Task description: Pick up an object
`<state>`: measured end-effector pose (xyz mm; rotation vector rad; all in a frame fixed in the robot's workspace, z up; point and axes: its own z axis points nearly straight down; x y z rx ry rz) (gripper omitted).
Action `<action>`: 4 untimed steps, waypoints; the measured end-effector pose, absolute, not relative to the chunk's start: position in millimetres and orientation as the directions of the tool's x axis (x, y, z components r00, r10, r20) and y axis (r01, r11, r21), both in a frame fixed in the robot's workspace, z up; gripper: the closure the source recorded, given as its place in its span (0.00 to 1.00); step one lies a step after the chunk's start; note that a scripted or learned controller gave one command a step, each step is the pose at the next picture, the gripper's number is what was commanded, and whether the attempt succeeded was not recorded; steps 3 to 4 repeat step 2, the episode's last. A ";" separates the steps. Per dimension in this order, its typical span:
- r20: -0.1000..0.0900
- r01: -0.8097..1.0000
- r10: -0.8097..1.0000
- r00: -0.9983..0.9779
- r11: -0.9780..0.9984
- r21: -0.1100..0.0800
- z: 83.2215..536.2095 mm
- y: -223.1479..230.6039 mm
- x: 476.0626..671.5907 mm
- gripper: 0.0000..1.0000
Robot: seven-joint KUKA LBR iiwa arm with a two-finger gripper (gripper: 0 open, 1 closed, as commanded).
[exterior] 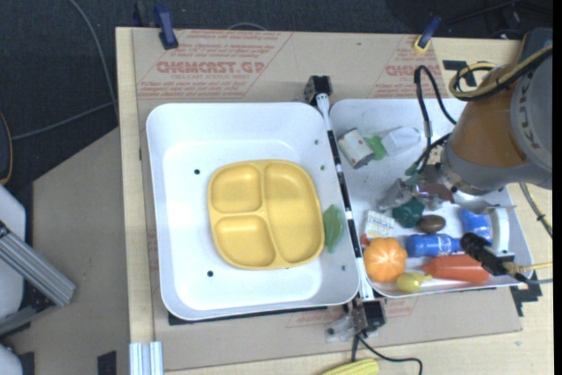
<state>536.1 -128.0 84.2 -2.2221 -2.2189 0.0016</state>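
The arm (492,136) reaches in from the right and hangs low over the right bin (378,114), its gripper (420,187) down among the clutter. Whether it grips anything cannot be told. Just beneath it sits a dark green object (407,212). Nearer the front edge lie an orange (385,259), a blue bottle (430,245) and a red item (458,269). The left bin (176,189) holds a yellow divided plate (264,213), with a green leaf (333,227) beside it.
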 end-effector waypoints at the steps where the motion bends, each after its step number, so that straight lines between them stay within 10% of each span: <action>1: 0.000 1.000 1.000 0.000 0.000 0.003 95.1 -127.2 537.6 1.00; 2: 0.002 1.000 1.000 -0.004 0.004 0.005 186.7 -59.6 584.4 1.00; 4: 0.002 1.000 1.000 -0.004 0.004 0.005 186.7 -59.6 584.4 1.00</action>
